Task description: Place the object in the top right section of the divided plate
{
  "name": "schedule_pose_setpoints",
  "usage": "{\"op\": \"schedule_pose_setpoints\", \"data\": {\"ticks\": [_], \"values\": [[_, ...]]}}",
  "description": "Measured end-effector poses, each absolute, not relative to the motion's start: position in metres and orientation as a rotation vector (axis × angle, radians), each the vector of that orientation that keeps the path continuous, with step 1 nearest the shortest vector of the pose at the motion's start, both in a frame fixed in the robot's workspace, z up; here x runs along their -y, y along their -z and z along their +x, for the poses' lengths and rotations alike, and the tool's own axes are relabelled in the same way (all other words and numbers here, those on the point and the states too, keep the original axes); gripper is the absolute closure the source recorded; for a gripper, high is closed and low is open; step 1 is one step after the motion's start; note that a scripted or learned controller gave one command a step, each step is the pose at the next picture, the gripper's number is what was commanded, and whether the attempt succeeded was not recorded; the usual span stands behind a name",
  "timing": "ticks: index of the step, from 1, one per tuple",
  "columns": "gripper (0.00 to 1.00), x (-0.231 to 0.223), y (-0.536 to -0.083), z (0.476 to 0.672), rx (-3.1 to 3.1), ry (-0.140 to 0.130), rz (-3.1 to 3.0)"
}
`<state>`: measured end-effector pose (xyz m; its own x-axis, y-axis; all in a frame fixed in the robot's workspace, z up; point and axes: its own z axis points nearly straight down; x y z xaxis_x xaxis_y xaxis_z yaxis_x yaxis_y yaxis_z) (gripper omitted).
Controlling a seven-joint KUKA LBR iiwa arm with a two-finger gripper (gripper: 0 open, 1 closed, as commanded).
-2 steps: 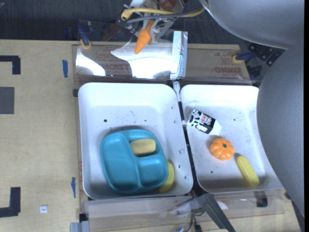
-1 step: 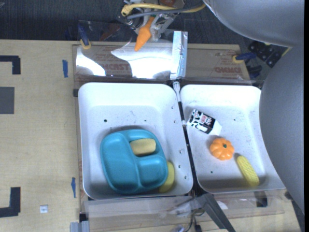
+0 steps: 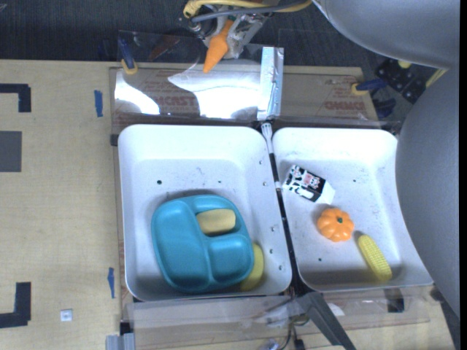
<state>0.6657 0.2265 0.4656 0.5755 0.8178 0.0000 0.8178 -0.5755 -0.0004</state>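
A blue divided plate point(image 3: 197, 250) lies in the left white bin point(image 3: 146, 159). A pale yellow piece point(image 3: 217, 221) rests in the plate's top right section. My gripper point(image 3: 225, 36) hangs high above the far edge of the bench, beyond the left bin. It is shut on an orange carrot point(image 3: 214, 54), which points down and to the left from between the fingers. The carrot is well apart from the plate.
The right white bin point(image 3: 365, 152) holds a small orange pumpkin point(image 3: 335, 224), a yellow corn cob point(image 3: 374, 257) and a black-and-white tag point(image 3: 306, 184). A yellow object point(image 3: 255, 267) peeks out from under the plate's right edge. A shiny sheet point(image 3: 197, 93) lies behind the bins.
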Motion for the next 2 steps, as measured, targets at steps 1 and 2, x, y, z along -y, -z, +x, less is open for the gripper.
{"op": "schedule_pose_setpoints", "data": {"ticks": [1, 2], "values": [[1.00, -0.229, -0.476, 0.665, 1.454, 0.002, -2.785], [1.00, -0.231, -0.486, 0.665, 1.460, 0.005, -2.782]]}}
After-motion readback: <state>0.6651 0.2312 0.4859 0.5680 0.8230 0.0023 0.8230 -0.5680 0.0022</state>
